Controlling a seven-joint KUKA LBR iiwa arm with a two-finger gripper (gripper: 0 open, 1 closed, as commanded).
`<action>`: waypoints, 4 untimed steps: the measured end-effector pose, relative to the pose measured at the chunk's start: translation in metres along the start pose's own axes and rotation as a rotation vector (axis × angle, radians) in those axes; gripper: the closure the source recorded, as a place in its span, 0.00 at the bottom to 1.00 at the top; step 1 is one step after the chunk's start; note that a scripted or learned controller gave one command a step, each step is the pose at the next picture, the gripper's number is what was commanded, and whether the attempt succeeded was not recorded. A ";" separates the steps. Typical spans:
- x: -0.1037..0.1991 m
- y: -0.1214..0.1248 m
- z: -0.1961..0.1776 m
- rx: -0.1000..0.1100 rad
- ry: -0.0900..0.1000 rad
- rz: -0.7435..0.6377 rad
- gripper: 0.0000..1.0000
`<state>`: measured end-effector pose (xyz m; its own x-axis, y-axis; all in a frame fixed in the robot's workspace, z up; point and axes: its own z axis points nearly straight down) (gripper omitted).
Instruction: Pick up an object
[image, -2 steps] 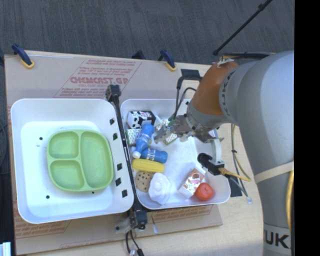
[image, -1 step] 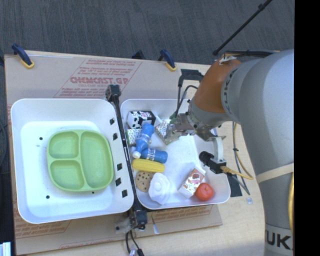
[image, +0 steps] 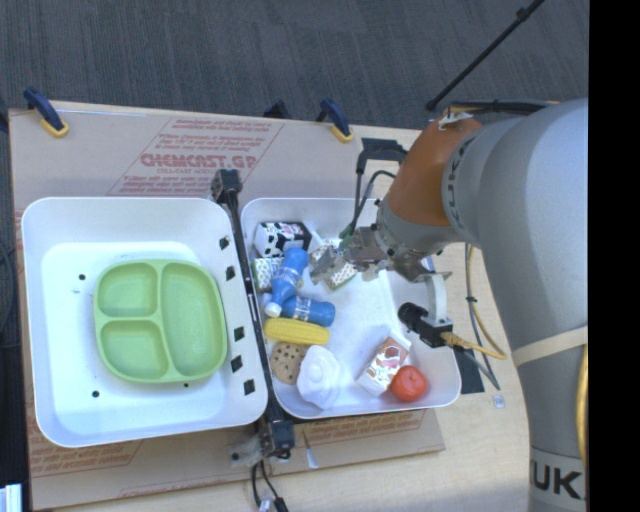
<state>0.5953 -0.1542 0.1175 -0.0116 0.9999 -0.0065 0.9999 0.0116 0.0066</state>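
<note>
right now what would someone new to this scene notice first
The bulky grey arm with an orange band reaches in from the right over the right white bin. That bin is crowded with toys: a yellow corn cob, a red tomato, a blue bottle. The left bin carries a pale green divided plate.

1. The worktop (image: 480, 420) is pale, with a brown cardboard sheet (image: 130, 150) printed in red lying over most of it.
2. Blue-and-yellow clamps (image: 45, 110) grip the sheet's far edge.
3. Two shallow white bins sit side by side on the sheet: the left bin (image: 50, 400) and the right bin (image: 440, 385), touching along a black-clipped seam.
</note>
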 end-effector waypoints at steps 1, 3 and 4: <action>-0.009 0.012 0.026 0.009 0.005 0.004 0.00; 0.046 0.018 -0.107 0.005 0.007 0.005 1.00; 0.096 0.052 -0.100 0.008 0.007 0.005 1.00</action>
<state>0.6453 -0.0569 0.2173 -0.0062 1.0000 0.0009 1.0000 0.0062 -0.0012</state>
